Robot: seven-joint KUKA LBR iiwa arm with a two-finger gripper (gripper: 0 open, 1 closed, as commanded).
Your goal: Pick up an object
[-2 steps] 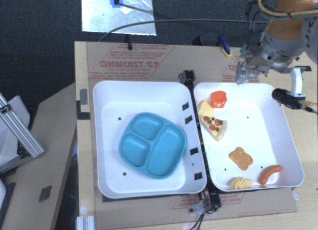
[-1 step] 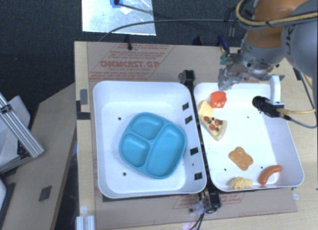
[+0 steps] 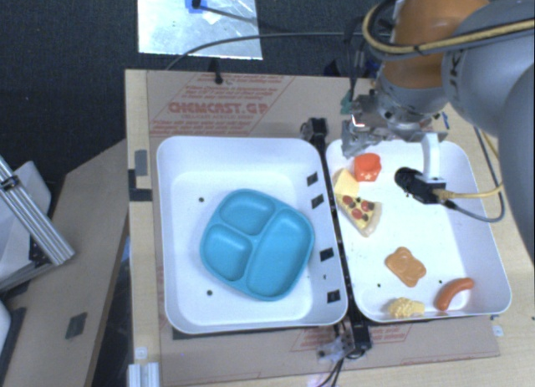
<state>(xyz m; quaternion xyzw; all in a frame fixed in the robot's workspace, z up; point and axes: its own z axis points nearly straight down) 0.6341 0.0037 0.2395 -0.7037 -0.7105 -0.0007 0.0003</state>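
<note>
My gripper (image 3: 365,136) hangs over the far left corner of the right bin (image 3: 476,235), under the orange wrist band. A small red block (image 3: 367,167) lies directly below it, very close; contact cannot be made out. Beside the block, against the bin's left wall, rests a pizza slice (image 3: 360,210) with a yellow wedge (image 3: 344,183) at its top. Toward the front of the same bin lie a brown toast-like piece (image 3: 405,266), a sausage (image 3: 454,292) and a yellow corn piece (image 3: 402,308).
The left bin (image 3: 180,176) holds a blue divided plate (image 3: 257,243). A black fitting with a yellow cable (image 3: 420,185) hangs off the arm over the right bin. The arm's grey body covers the back right corner.
</note>
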